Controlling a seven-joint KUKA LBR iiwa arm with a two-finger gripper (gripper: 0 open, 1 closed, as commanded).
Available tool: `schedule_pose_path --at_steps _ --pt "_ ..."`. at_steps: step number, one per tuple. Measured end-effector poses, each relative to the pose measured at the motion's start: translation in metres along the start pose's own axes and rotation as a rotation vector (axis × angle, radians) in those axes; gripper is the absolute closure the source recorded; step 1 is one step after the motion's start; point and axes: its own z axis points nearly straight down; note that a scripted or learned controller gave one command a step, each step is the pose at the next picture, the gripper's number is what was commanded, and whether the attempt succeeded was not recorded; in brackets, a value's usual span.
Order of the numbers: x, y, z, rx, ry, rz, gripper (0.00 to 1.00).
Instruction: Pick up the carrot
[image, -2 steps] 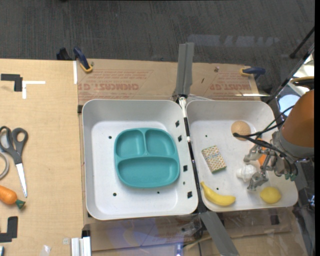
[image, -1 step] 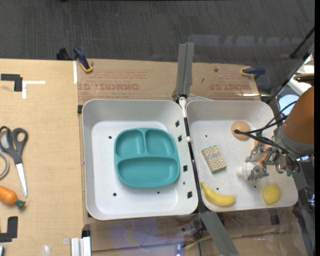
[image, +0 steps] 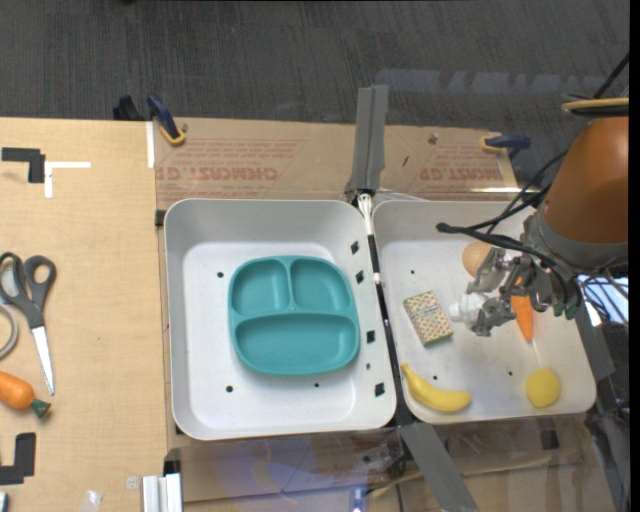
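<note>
Right, the arm (image: 592, 185) reaches in from the right, its orange band hanging big over the far corner of the right bin (image: 500, 385). Its wrist hardware is low over that bin's right half, a tangle of grey metal and cables. The carrot (image: 524, 318) is right there. It is a small orange spike, point tilted down, touching the right side of that metal. Are the jaws wide, narrow, or clamped on it? I cannot tell. The metalwork is too cluttered from this angle, and I cannot say whether the carrot sits between them or only beside them.

Around it, a tan egg (image: 477, 260) sits just behind the wrist hardware, toward the back wall. A small white object (image: 462, 311) is touching the hardware on its left. Near that, a speckled green-and-yellow packet (image: 428, 318) lies flat. Down at the front, a banana (image: 434, 392) curves along the left corner. A lemon (image: 543, 388) sits at the front right, below the carrot and apart from it.

Over in the left bin (image: 195, 300), a teal divided plate (image: 293, 315) lies square in the middle.

Out on the table (image: 90, 250), well apart from both bins, scissors (image: 30, 300) lie with grey handles toward the back. A second orange vegetable (image: 15, 390) with a green end rests at the left edge.
</note>
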Motion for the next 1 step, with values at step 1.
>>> schedule_pose_path --at_steps 1 --pt "-0.0749 -0.0388 -0.0507 0.002 -0.002 -0.166 1.0"
